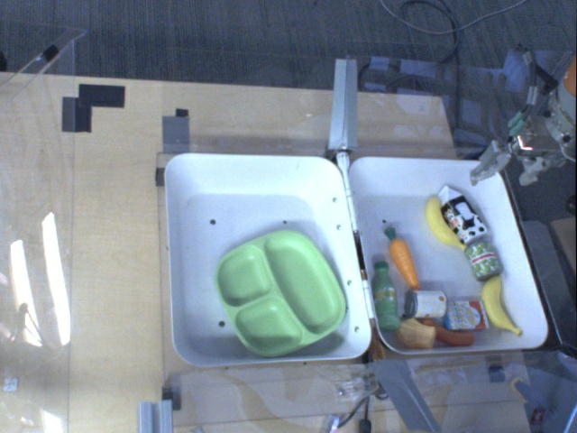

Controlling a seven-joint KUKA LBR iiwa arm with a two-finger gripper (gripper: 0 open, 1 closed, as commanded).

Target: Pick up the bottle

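Wooden bench (99, 269) under glare from a clear sheet at far left. Left bin (185, 242): green tray (279, 291) with three compartments, lying near the front-right of the bin, tilted a little.

Metal divider post (343, 106) at the far edge, between the bins.

Right bin (379, 188): bottle (386, 294) — green, lying lengthwise against the left wall, cap toward the far side, near the front corner. Just right of it and a bit farther back, carrot (402, 258), green top pointing far. At the near wall, a cluster: brown piece (416, 333) touching the bottle's base, can (425, 304) on its side just behind that, small carton (463, 315) to its right, red item (455, 337) along the near wall. Farther back, banana (437, 224) partly under a black-and-white carton (459, 216); jar (483, 260) with a speckled label just nearer than the carton. Second banana (499, 305) at the near right, curved along the right wall.

Gripper (509, 156) above the bin's far right corner, well apart from the bottle — fingers spread, grasping nothing. Cable (424, 12) looped on the dark floor beyond.
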